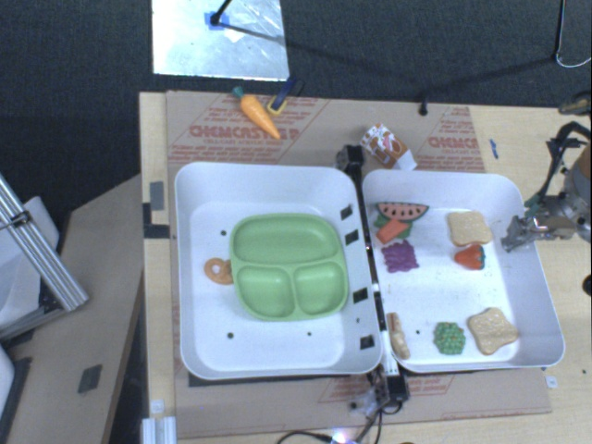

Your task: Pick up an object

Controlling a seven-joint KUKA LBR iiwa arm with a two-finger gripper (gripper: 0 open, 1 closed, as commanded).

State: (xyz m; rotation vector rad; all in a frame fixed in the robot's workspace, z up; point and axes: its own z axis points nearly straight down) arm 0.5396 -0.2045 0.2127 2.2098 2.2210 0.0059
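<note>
White bins sit side by side on the counter (pixel 435 123). We see the end effector (pixel 520 233) at the right bin's (pixel 532 276) right rim, grasping nothing; whether it is released or clenched we cannot tell. Nearest lies the red strawberry (pixel 470 256), below the bread slice (pixel 467 227).

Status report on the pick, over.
End effector at right bin's right rim, holding nothing visible. Nearest items: strawberry, bread slice. Nothing blocking either.
</note>
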